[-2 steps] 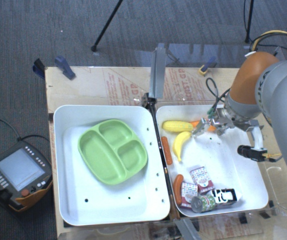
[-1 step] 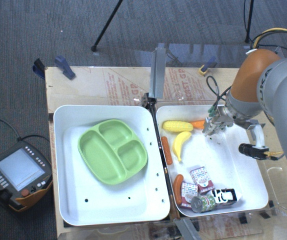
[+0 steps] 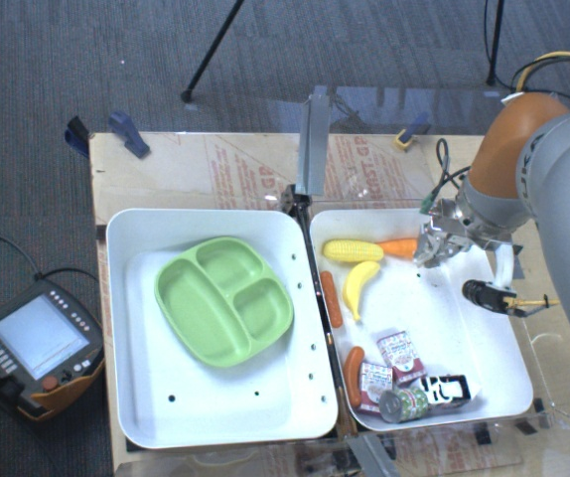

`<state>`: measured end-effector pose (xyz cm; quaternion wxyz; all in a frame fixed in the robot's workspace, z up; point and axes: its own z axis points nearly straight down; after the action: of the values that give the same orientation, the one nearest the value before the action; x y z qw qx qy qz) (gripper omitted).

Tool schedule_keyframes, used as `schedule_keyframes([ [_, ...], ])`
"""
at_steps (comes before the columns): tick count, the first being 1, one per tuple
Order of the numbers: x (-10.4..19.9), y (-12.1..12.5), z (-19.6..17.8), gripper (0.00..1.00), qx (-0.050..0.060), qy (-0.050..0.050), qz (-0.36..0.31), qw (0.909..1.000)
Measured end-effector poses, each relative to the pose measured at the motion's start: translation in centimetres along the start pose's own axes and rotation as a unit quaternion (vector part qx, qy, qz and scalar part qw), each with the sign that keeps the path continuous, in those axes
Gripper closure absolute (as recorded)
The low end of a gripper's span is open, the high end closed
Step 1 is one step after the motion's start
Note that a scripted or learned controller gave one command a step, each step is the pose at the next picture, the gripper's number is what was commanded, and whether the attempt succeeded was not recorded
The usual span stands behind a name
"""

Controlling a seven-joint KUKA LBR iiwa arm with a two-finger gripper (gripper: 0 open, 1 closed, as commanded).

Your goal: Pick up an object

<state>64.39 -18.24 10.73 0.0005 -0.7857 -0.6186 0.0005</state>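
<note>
Pincer (image 3: 430, 251): low in the far part of the right bin (image 3: 469, 331), right of its middle; whether wide, narrow or holding something, I cannot tell.
Arm (image 3: 523, 157): grey with an orange band, reaching in over the right bin's far right corner.
Carrot (image 3: 399, 248): lies crosswise near the right bin's far edge. Its right end is just beside the pincer, but I cannot tell whether they touch.
Corn (image 3: 353, 250): yellow, crosswise, at the carrot's left end and meeting it.
Banana (image 3: 359, 284): curved, just on the near side of the corn, with its upper end close under it.
Sausage (image 3: 332, 298): orange-red, lying along the right bin's left wall, beside the banana.
Second sausage (image 3: 353, 376): redder, by the left wall toward the right bin's near left corner.
Packets (image 3: 396, 348): two, red and white, between the bin's middle and its near edge; the nearer one lies against the second sausage.
Can (image 3: 404, 403): on its side at the right bin's near edge, touching the nearer packet.
Box (image 3: 447, 391): black and white, just right of the can at the near edge.
Left bin (image 3: 136, 376): side by side with the right bin, the walls meeting.
Plate (image 3: 225, 301): green, with three compartments, set at a slant in the middle of the left bin.
Bench (image 3: 215, 167): bears both bins.
Blue clamp (image 3: 126, 132): at the bench's far left corner.
Yellow clamp (image 3: 404, 137): on the bench's far edge, toward the right.
Pendant (image 3: 32, 351): on the floor, left of the bench.
</note>
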Motion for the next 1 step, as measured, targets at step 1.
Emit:
schedule_keyframes([
  [1,0.04,-0.01,0.01,0.0,0.0,0.0,-0.001,1.0],
])
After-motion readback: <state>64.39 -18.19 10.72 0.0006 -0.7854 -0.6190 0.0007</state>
